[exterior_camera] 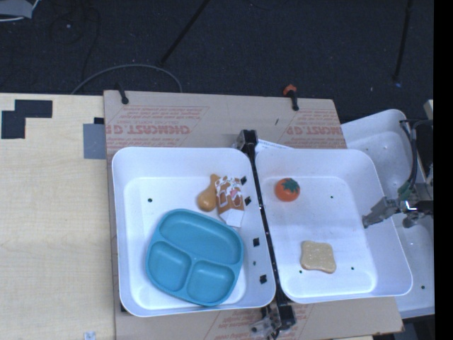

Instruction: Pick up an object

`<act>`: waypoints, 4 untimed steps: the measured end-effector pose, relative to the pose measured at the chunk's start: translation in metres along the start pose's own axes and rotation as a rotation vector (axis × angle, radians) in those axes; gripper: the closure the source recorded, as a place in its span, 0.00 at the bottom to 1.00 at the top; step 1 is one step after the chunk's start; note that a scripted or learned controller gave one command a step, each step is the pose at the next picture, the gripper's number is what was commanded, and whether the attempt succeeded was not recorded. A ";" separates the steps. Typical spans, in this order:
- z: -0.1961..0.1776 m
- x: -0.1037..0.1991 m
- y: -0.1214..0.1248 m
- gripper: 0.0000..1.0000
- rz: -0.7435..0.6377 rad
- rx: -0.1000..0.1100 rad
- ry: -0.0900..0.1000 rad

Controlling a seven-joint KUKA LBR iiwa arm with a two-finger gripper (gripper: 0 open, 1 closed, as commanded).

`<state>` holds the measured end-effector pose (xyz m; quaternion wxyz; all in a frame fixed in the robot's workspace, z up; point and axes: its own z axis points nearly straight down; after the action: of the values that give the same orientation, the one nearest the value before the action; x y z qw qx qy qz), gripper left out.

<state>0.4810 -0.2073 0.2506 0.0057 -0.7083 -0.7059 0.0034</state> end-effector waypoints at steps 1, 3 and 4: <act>-0.006 0.000 0.002 0.00 -0.003 -0.012 -0.003; 0.090 -0.003 0.014 0.00 -0.003 -0.007 0.000; 0.152 0.005 0.015 0.00 -0.002 -0.005 0.001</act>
<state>0.4939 -0.2023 0.0985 0.0043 -0.7075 -0.7067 0.0014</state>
